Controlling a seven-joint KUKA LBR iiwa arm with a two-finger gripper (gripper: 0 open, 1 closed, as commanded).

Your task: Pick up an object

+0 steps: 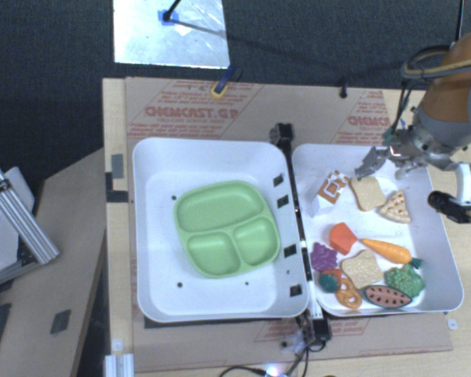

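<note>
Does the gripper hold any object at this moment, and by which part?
Nothing is held: the gripper hangs open above the right bin, near the bread slice.

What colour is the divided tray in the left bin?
Light green; the divided tray shows plainly in the camera view.

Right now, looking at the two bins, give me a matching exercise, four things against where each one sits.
Things:
1. green tray
2. carrot
3. pretzel
4. pizza slice

Places:
A. right bin, near front edge
B. left bin
C. right bin, right of the bread slice
D. right bin, right of the orange block

Pairs: 1-B, 2-D, 3-A, 4-C
</note>
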